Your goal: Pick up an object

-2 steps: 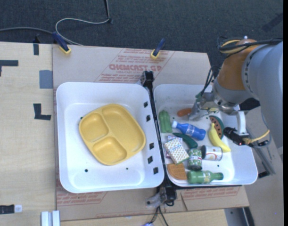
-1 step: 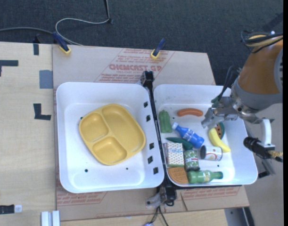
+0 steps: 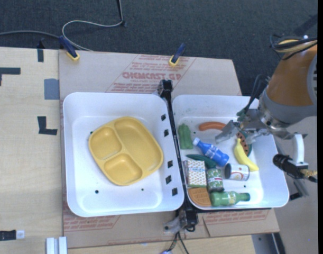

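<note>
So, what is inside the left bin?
The left bin holds one yellow tray with three sections, and nothing lies in them. The tray covers the bin floor beneath it, so that part cannot be seen.

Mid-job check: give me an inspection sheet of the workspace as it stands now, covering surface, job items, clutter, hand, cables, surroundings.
Surface: cardboard sheet under two white bins, held by two yellow clamps at its far edge.
Job's things: right bin holds a blue bottle, banana, hot dog, green bottle, and a green vegetable, packed close together.
Clutter: left bin holds a yellow divided plate.
Hand: hand low over the right bin near the banana; finger state cannot be judged.
Cables: one cable looping on the dark floor beyond the bench.
Surroundings: wooden bench with dark tape marks.
</note>
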Motion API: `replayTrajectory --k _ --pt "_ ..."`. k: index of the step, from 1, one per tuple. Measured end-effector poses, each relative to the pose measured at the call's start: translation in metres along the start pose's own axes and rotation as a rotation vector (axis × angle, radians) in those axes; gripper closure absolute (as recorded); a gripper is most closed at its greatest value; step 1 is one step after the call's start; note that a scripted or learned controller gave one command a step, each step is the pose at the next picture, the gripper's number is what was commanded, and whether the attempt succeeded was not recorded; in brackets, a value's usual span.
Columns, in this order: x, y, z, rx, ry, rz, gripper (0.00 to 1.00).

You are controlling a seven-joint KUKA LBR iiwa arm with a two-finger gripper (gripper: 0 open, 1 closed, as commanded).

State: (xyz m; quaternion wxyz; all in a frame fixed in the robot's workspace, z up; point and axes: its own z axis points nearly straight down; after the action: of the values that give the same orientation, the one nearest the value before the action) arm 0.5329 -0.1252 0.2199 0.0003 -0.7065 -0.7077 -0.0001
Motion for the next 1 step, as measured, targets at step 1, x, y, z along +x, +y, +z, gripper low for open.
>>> replayTrajectory --k 1 --pt "-0.0277 0.0869 0.1329 -0.007 -0.003 0.000 0.00"
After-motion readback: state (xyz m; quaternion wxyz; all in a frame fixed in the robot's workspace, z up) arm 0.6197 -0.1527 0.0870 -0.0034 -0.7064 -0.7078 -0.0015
